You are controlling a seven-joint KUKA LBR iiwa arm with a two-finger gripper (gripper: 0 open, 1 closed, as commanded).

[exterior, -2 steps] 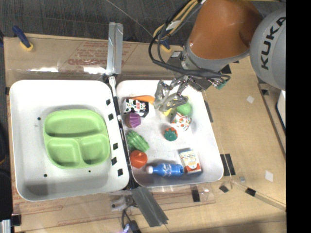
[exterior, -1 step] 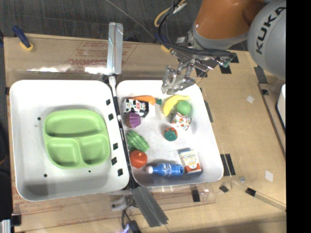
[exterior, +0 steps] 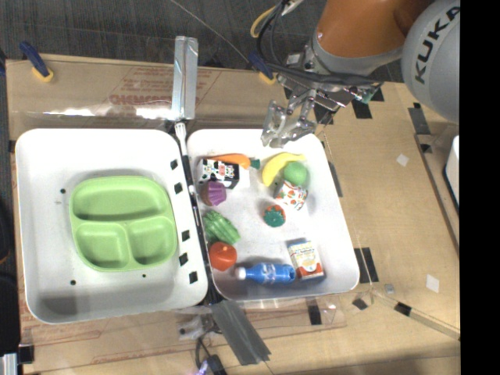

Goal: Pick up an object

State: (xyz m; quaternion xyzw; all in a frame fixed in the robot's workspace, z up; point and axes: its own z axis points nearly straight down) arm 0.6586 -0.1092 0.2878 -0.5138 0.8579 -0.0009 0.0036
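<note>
Left white bin (exterior: 31, 209): holds a light green plastic divided tray (exterior: 121, 221), three compartments, long axis running 9 to 3 o'clock.

Right white bin (exterior: 336, 233): crowded with small toy items. At its 10 o'clock corner, an orange carrot-shaped piece (exterior: 231, 161) touching a black-and-white printed carton (exterior: 219, 172); just below, a purple round piece (exterior: 214, 194). Down the left wall, a dark green ridged vegetable (exterior: 220, 226), long axis running 11 to 5 o'clock, then a red tomato-like ball (exterior: 222, 255) at 7 o'clock. Along the 6 o'clock wall, a blue plastic bottle with white cap (exterior: 267, 273) lying flat, long axis 9 to 3, cap pointing to 9 o'clock. Beside its base, a small orange and white juice carton (exterior: 305, 258), tilted. Bin centre: a small green and red round fruit (exterior: 273, 216). Toward 1 o'clock: a yellow toy banana (exterior: 280, 164), curved, long axis roughly 8 to 2 o'clock, touching a green round piece (exterior: 296, 174) atop a white cup with red print (exterior: 292, 197).

Metal two-finger gripper (exterior: 286, 131): hangs over the right bin's 12 o'clock rim, just above the banana, fingers pointing down toward 7 o'clock. Fingers appear parted a little; nothing between them. Grey arm with orange band (exterior: 367, 14) enters from 2 o'clock.
</note>
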